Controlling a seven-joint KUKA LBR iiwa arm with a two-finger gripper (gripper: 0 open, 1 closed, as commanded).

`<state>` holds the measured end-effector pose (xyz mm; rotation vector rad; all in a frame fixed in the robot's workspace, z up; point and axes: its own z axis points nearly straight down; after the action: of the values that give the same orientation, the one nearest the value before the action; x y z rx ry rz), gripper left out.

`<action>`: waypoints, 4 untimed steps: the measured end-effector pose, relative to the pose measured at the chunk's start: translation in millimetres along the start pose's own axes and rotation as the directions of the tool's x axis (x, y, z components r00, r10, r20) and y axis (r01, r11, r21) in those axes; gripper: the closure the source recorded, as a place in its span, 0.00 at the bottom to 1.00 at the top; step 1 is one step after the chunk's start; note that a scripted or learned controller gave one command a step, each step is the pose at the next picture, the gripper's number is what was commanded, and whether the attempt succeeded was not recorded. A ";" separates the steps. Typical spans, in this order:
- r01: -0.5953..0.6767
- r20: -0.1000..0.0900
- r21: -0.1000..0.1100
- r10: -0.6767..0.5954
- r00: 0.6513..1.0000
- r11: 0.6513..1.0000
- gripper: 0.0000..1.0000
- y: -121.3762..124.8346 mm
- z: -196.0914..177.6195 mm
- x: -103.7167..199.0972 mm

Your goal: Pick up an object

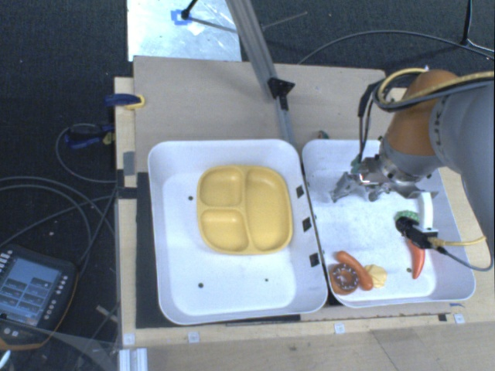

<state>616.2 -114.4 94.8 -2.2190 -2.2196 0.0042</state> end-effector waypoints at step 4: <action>0.007 0.001 -0.009 -0.007 1.000 1.000 1.00 11.6 -144.0 -5.4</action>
<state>628.4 -119.7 238.7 -2.2163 -2.2321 -0.0052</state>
